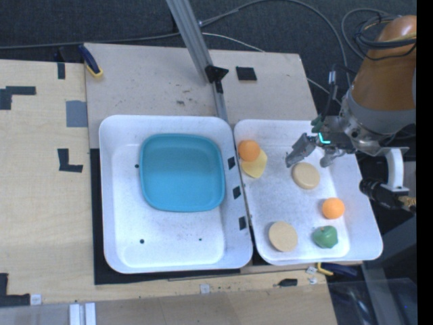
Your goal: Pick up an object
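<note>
Reaching in from the right, the grey arm [382, 80] hangs its gripper [312, 152] over the far part of the right bin [358, 249], fingers spread wide with nothing between them. One finger [296, 153] points toward the bin's middle, the other [331, 156] sits nearer the right wall.

Just below the gripper, near the bin's middle, lies a pale beige disc [306, 176], close to the fingertips, though I cannot say they touch it. Against the left wall of that bin, toward its far corner, an orange ball [249, 150] rests on or against a yellow piece [256, 166]. A second orange ball [332, 208] sits by the right wall. Along the near edge are another beige disc [283, 236], toward the left, and a green object [325, 237], toward the near right corner.

The left bin [115, 202] holds a shallow blue tray [181, 172], set toward its far side. Both bins sit on the wooden bench [40, 202], which has black tape marks near its left edge.
</note>
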Controlling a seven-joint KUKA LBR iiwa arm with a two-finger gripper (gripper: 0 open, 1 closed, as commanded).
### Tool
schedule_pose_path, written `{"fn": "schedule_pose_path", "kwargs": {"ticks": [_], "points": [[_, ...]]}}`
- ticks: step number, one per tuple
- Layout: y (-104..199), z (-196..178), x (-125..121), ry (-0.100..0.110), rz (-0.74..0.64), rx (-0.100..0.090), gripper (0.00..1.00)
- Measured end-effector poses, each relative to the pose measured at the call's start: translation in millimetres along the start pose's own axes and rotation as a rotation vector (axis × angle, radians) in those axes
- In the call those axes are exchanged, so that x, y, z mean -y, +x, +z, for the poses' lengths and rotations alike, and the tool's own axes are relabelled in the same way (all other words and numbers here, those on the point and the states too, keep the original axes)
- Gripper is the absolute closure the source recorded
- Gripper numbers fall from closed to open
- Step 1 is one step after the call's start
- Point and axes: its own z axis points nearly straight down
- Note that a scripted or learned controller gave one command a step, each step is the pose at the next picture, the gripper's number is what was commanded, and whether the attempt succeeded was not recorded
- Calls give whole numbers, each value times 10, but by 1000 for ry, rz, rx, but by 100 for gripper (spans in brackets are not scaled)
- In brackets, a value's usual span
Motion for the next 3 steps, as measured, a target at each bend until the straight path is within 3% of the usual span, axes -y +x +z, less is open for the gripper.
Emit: {"fn": "schedule_pose_path", "kwargs": {"ticks": [1, 2, 3], "points": [[0, 0, 0, 0, 0, 0, 0], [103, 538, 28, 5, -1, -1, 0], [10, 1104, 60, 6, 1, 0, 0]]}}
